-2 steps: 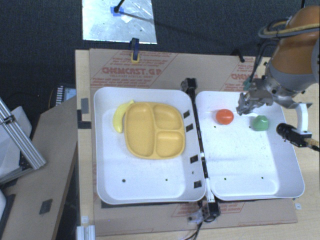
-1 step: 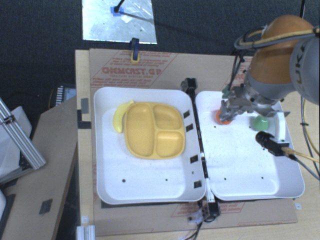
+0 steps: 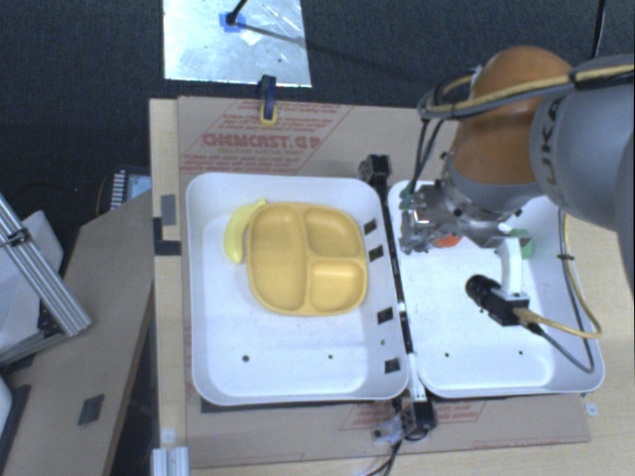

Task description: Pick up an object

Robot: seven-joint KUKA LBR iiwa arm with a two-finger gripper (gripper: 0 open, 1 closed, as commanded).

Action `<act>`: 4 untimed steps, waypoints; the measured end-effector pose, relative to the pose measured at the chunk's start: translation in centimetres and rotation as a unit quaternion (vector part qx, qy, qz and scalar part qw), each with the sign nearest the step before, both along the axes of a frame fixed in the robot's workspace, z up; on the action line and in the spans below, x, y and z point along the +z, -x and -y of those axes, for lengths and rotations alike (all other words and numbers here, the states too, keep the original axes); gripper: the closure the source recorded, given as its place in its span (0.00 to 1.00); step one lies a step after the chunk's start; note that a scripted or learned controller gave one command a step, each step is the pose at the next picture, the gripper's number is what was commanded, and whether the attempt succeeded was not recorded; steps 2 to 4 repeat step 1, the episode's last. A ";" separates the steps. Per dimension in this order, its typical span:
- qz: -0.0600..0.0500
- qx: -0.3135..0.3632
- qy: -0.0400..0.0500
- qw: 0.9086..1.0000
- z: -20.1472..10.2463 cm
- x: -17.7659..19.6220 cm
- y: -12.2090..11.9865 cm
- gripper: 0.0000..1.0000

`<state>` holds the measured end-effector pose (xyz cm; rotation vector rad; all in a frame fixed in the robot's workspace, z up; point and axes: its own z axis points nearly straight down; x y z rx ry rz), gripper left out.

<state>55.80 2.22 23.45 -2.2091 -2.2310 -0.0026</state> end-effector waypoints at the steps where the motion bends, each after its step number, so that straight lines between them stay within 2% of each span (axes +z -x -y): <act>1: 0.000 0.001 0.000 1.000 -5.3 0.6 2.3 1.00; 4: 0.000 0.001 0.000 1.000 -5.3 0.6 2.3 1.00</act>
